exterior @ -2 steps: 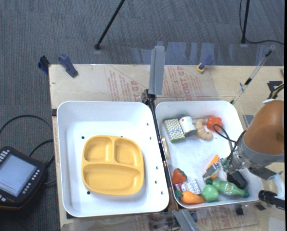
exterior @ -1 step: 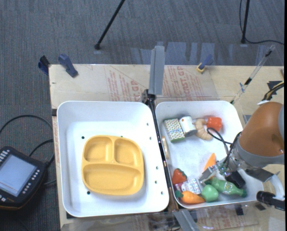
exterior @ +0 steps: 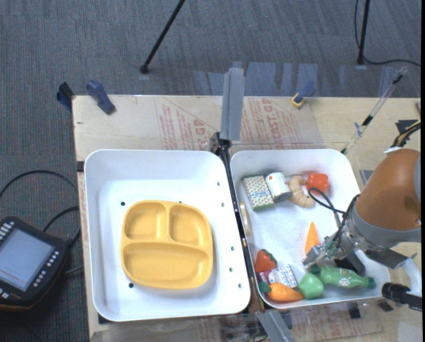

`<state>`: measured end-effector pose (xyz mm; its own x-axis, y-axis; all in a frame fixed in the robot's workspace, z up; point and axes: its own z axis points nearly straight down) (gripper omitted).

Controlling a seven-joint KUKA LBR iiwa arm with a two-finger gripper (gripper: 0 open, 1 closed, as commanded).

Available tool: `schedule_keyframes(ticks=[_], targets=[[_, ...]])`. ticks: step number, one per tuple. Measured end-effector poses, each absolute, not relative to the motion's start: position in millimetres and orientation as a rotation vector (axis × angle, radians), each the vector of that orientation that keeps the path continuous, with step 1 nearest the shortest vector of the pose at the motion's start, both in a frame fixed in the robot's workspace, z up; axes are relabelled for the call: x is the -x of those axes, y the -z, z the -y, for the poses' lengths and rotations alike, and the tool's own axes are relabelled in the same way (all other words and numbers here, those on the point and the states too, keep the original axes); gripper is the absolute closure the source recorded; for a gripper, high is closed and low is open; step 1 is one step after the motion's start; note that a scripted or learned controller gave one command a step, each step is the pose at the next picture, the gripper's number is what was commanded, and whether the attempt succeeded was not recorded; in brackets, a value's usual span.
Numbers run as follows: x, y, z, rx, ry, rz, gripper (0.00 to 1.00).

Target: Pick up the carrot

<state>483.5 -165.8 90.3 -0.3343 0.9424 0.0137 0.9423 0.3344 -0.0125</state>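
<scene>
The carrot [exterior: 284, 292], orange with a green leafy end pointing left, lies along the near wall of the right bin [exterior: 291, 155]. My gripper [exterior: 321, 252] hangs low over the right bin's near right part, up and to the right of the carrot and apart from it. It sits just beside the lower tip of an orange wedge [exterior: 311, 236]. The grey wrist and orange band [exterior: 391, 191] rise behind it toward the right.
Around the carrot lie a green bottle [exterior: 344, 278], a green fruit [exterior: 311, 285], a small packet [exterior: 284, 273] and a red toy [exterior: 264, 261]. A box [exterior: 257, 191], a can [exterior: 275, 184] and other toys crowd the far side. A yellow divided plate [exterior: 167, 244] rests in the left bin.
</scene>
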Motion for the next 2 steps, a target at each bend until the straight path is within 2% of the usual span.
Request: schedule_keyframes(ticks=[1,2], targets=[[-477.9,-201,191,1.669,0.002,2.666,1.00],[-475.2,-193,173,1.522,-0.001,2.739,1.00]])
